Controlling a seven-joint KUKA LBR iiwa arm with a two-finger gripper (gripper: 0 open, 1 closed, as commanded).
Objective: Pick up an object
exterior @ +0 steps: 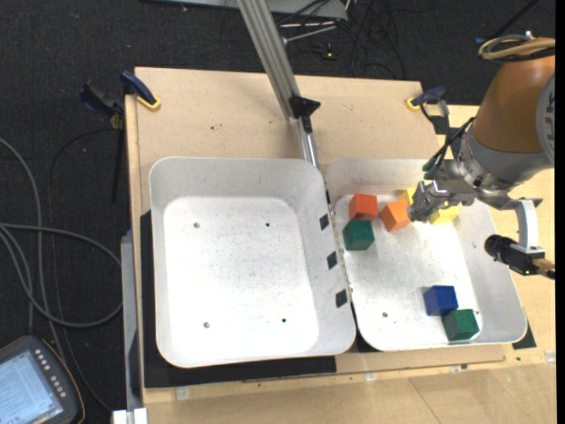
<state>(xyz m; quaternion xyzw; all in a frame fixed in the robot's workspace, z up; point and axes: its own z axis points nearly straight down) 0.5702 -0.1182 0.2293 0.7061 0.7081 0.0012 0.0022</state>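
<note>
Just left of the gripper (425,203) — orange block (395,213).

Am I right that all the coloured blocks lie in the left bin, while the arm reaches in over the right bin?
Not quite: the camera view shows the blocks, such as the blue block, in the right bin, not the left bin. The arm does reach over the right bin.

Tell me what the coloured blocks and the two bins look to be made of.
The blue block and the two green blocks look like matte painted wood or foam: flat colour, crisp edges, no glare. I cannot tell which. The orange blocks look alike. The right bin and left bin seem moulded white plastic, with rounded corners and a faint sheen.
</note>
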